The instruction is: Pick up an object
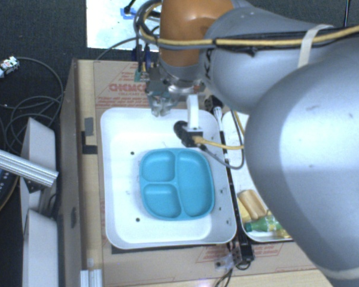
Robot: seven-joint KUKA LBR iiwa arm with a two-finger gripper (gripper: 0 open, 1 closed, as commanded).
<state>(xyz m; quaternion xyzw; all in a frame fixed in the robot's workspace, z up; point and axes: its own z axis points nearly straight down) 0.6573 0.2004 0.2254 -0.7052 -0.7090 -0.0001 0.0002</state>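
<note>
Hovering at the left bin's [116, 160] far edge, your gripper [161, 103] sits beyond the blue divided plate [176, 183]. Can't tell finger opening. Plate's long axis runs toward it.

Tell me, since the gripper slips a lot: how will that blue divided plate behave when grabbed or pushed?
The blue plate looks like rigid moulded plastic, so probably stiff and light. Its smooth, rounded rim may slip from narrow fingers. It lies flat in the left white bin, so it would likely slide, not roll or tip.
</note>
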